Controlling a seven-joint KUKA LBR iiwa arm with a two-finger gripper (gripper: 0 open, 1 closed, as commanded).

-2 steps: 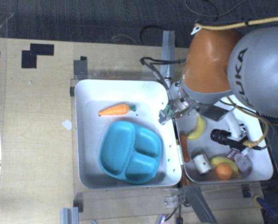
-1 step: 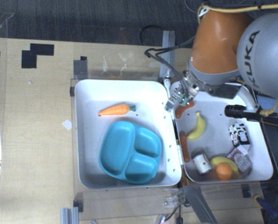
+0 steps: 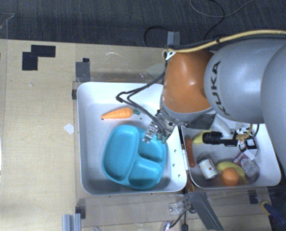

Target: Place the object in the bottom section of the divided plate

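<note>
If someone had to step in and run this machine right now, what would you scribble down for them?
Gripper: low over the left bin, at the upper right edge of the blue divided plate. I cannot tell whether it is open or shut, and nothing visibly sits in it.
Carrot: lying on the left bin's floor just above the plate, apart from it.
Right bin: holds a banana, an orange fruit, a small can and other bits.
Done: nothing in the plate's sections yet.
Left: get an object, probably the carrot, and set it in the plate's bottom section.
</note>
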